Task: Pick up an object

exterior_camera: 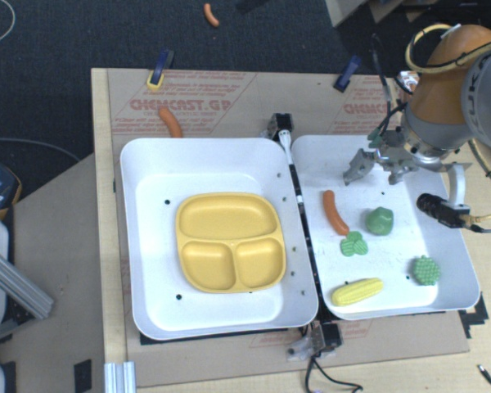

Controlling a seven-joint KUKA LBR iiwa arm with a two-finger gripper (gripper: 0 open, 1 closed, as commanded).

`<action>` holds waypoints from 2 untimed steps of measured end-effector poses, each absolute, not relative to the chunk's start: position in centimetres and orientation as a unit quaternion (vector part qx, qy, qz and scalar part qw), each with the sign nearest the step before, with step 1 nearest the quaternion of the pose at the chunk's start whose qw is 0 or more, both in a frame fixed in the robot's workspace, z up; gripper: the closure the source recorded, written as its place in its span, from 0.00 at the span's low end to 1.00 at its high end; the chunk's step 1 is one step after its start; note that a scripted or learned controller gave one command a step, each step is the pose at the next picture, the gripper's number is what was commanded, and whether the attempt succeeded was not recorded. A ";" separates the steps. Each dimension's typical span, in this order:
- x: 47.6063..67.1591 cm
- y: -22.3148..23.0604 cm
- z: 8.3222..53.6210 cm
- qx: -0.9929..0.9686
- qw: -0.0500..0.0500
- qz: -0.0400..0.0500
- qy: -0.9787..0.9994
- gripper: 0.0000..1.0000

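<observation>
Arm: grey body with an orange band, reaching in from the right over the far end of the right bin.
Claw [375, 165]: metal fingers splayed apart, released, nothing between them; it hangs over bare white floor near the right bin's far wall.
Right bin [454, 297]: shallow, white, smooth plastic with rounded corners.
Toy sausage [335, 212]: slim orange-red rod, lying lengthwise near the bin's left wall, below the claw and apart from it.
Green ball-like toy [380, 220]: dull, rounded, right of the sausage.
Toy broccoli [353, 245]: knobbly, bright green, just beside the sausage's near end.
Toy corn cob [357, 291]: yellow, ridged, lying crosswise at the near wall.
Spiky green toy [425, 271]: studded surface, by the near right corner.
Left bin [139, 219]: same white make, touching the right bin.
Divided plate [230, 241]: matte yellow, rounded, three compartments, central in the left bin.
Desk [114, 105]: brown printed cardboard sheet, clamped at the far edge.
Second sausage [170, 122]: on the cardboard behind the left bin.
Floor [65, 23]: dark carpet; a small orange piece [211, 14] lies on it.
</observation>
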State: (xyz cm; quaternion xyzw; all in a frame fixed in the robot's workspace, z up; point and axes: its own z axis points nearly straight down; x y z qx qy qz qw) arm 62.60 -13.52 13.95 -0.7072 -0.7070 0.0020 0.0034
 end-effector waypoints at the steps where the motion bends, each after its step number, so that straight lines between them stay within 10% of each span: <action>1: 62.5 -13.4 8.6 -0.707 0.003 0.002 -0.707 0.00; 2: 62.7 -13.5 10.1 -0.707 -0.001 0.000 -0.707 1.00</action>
